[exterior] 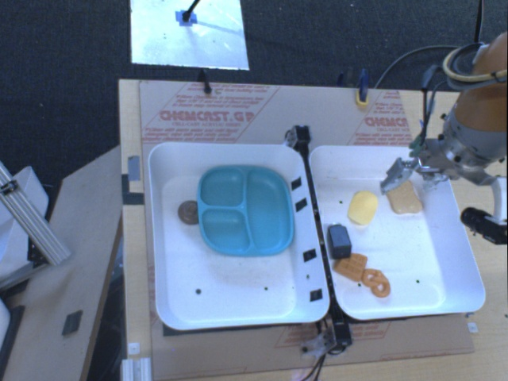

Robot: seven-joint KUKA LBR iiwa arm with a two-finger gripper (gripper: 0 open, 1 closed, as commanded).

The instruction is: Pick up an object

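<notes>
White plastic forms the two shallow bins on the bench. In the left bin (171,292) lies a blue divided plate (242,210), and a small brown disc (188,211) touches its 9 o'clock edge. The right bin (444,292) contains a yellow block (363,208), a tan bread-like piece (406,199), a dark grey block (339,240) and an orange pretzel-shaped toy (363,273) toward 6 o'clock. The gripper (405,173) hangs just above the tan piece, at about 1 o'clock from the yellow block. Its fingers are spread and nothing sits between them.
</notes>
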